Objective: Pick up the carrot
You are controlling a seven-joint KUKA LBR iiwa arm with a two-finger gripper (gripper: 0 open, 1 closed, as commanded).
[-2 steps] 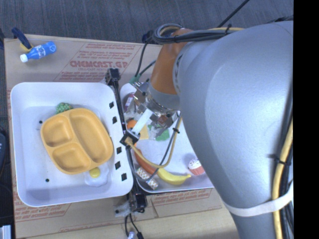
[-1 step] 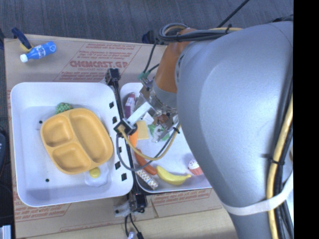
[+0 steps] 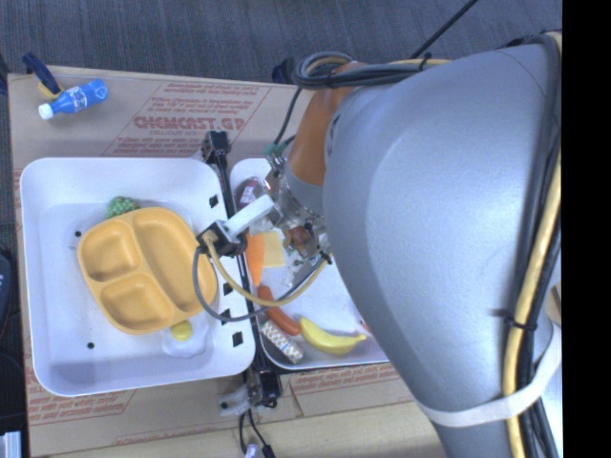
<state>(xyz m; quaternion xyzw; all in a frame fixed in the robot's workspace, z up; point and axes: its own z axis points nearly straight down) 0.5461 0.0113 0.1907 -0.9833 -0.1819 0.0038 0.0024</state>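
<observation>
**Mostly arm: carrot in right bin, pincer state unreadable**

Largest first: arm fills the right side, bent over the right bin, wrist low over the bin's left part. Pincer just beside the carrot's far end; can't tell whether it is open or closed. Left bin carries a yellow divided plate. Carrot lies in the right bin near the divider, pointing far-to-near, banana nearer. Likely a light, stiff, smooth toy; grip across mid-body.
</observation>
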